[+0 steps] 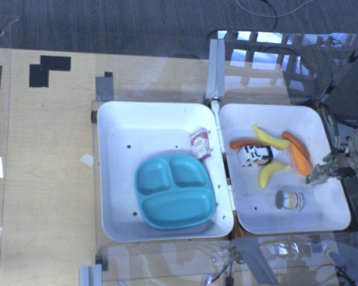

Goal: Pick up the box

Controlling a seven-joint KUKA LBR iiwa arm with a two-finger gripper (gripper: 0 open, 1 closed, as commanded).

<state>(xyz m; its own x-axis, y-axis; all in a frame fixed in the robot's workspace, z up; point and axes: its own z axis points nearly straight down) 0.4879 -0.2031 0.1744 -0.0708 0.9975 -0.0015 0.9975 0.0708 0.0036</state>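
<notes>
Two bins (107, 159): side by side on worktop.
Box (200, 143): left bin, by right wall, above plate (175, 190).
Gripper (320, 173): right bin's edge, well apart from box.
Jaws: state unclear.

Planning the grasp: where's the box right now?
The small red box lies in the left bin, near its upper right corner, just above the blue divided plate.

Bright, even overhead light, soft shadows inside the white bins (107, 159), glare on clear panels, slightly soft focus.
</notes>
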